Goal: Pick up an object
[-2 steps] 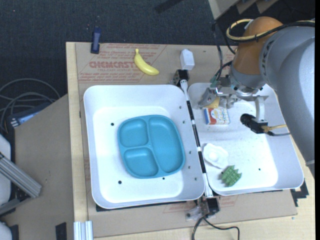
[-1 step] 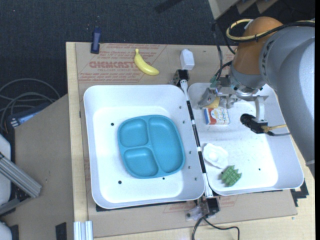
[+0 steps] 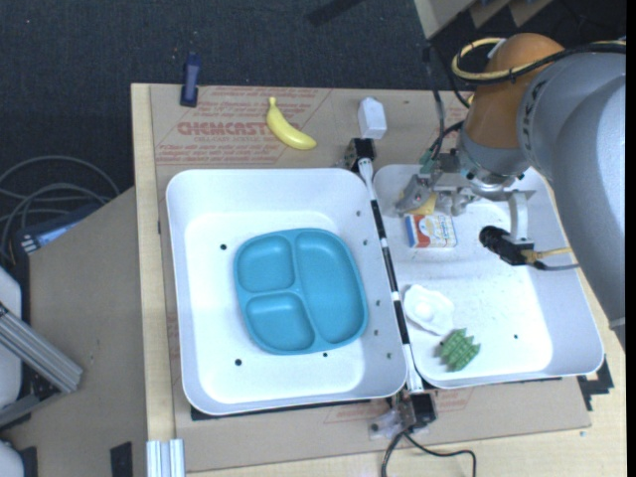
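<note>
My hand (image 3: 437,195) hangs in the right bin (image 3: 542,326), with the small carton (image 3: 431,233) just at its 6 o'clock. I cannot tell how open it is. Nothing looks lifted, so the pick is not yet done.

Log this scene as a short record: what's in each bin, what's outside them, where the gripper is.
left bin: blue divided plate
right bin: small carton, white crumpled object, green object
outside the bins: banana on the bench, behind the left bin
gripper: over the right bin's far end, by the carton
</note>
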Available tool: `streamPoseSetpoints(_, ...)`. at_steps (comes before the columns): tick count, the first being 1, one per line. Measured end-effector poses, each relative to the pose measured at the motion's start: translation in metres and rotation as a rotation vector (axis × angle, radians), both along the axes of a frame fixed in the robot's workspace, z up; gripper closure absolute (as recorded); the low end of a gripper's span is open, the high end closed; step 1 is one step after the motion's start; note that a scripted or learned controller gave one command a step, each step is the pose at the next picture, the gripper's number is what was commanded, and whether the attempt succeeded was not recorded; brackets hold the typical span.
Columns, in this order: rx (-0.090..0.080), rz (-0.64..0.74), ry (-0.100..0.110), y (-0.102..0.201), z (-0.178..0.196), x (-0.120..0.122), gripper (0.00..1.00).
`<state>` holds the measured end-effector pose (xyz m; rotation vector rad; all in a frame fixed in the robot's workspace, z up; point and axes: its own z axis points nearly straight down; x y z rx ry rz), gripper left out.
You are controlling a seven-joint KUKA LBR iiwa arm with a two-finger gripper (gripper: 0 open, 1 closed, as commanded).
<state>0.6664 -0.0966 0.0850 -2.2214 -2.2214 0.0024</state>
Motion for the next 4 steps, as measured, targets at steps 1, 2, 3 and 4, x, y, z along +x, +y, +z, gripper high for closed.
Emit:
streamPoseSetpoints(1, -0.001, -0.001, -0.002, -0.01, 0.0, 0.0, 0.0)
streamPoseSetpoints(2, 0.001, 0.001, 0.0, 0.003, 0.0, 0.0, 0.0)
streamPoseSetpoints(3, 0.0, -0.001, -0.001, -0.003, 0.0, 0.0, 0.0)
streamPoseSetpoints(4, 0.0, 0.0, 0.0, 0.0, 0.0, 0.0, 0.0)
